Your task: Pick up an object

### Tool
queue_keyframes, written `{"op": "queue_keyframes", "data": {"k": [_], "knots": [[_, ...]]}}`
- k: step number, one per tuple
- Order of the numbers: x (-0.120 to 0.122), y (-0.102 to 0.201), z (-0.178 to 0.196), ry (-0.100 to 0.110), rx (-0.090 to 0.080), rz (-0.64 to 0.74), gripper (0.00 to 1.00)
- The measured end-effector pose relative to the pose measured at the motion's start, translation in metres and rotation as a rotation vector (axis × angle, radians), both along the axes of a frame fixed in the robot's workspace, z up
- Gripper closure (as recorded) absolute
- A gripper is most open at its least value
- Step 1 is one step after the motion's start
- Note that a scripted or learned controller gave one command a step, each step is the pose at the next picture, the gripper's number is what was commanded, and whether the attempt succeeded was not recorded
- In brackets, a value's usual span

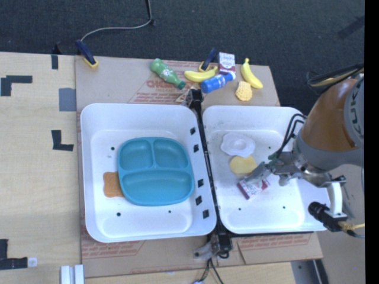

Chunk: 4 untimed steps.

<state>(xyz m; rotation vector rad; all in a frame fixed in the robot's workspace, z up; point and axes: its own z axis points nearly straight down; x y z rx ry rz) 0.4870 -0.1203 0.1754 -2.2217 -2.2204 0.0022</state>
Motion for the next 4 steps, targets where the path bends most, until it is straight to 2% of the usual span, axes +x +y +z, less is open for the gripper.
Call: {"op": "queue_keyframes", "data": {"k": [1, 2, 3, 4], "knots": [[0.016, 0.022, -0.087, -0.01, -0.005, -0.002, 0.0], [0.018, 0.022, -0.075, -0.017, -0.006, -0.002, 1.0], [0.019, 0.022, -0.075, -0.018, -0.007, -0.001, 0.0], [0.119, 0.017, -0.09, -0.006, -0.002, 0.002, 0.0]]}}
